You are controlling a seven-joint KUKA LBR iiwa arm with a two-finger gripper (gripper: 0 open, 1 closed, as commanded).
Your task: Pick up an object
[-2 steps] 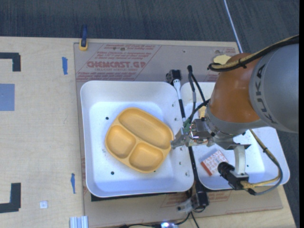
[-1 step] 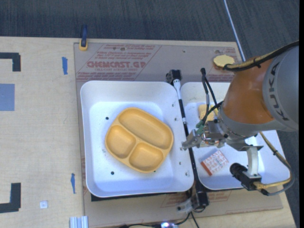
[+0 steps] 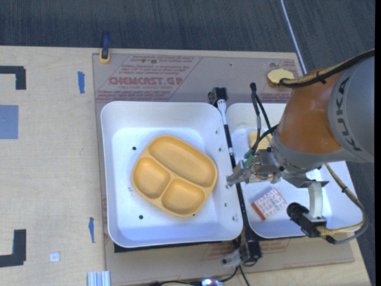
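A yellow three-compartment plate (image 3: 173, 175) is lying flat in the middle of the left white bin (image 3: 119, 124) on the table (image 3: 47, 177). In the right bin (image 3: 339, 177), a small white card with red print (image 3: 269, 203) is resting on the floor. The pincer (image 3: 253, 170) is hanging above the right bin's left edge, beside the card; how wide it stands cannot be told.

Grey KUKA arm with orange wrist band (image 3: 309, 121) enters from 3 o'clock, its two-finger gripper (image 3: 241, 171) pointing toward 9 o'clock.
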